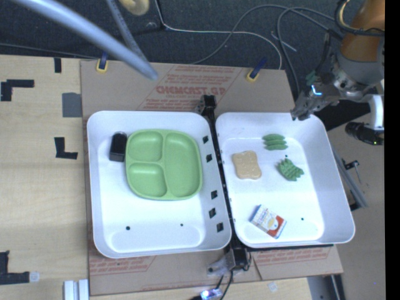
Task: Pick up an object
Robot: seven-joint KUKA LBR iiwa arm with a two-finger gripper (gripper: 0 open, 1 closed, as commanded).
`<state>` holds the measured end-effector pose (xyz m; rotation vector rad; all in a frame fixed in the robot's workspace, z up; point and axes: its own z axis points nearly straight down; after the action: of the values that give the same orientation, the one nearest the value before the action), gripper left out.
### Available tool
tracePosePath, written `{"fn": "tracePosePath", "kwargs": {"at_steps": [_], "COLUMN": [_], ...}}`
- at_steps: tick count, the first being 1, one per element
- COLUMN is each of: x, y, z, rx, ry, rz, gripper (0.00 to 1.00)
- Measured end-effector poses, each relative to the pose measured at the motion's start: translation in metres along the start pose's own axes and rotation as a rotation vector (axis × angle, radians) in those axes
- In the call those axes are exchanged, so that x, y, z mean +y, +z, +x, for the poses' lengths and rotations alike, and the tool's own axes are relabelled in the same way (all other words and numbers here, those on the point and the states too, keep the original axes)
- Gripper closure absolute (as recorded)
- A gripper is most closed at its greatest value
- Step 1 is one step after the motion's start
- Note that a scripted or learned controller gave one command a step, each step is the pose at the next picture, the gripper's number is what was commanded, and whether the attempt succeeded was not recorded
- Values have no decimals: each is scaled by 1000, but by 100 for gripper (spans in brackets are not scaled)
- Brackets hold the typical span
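Observation:
The right bin (331, 167) holds a tan slice of toast (247, 165), a green pea pod (274, 142), a leafy green piece (290, 169) and a small red, white and blue box (268, 222). My gripper (302, 110) hangs at the bin's far right corner, just over the rim, above and to the right of the pea pod. Nothing shows between its fingers. The grey arm with its orange band (362, 17) rises to the upper right.
The left bin (106, 217) holds a light green divided tray (164, 164) and a small black block (117, 146) beside the tray's left edge. Black clips run along the seam between the bins. Cables cross the dark surface behind the bench.

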<state>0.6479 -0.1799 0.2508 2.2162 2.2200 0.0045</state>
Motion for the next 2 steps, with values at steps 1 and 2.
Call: {"fn": "tracePosePath", "kwargs": {"at_steps": [1,2], "x": [-23,-36], "y": [14,10], "z": [48,98], "rx": [2,3], "ry": [-2,-4], "rz": [8,7], "gripper": [100,100]}}
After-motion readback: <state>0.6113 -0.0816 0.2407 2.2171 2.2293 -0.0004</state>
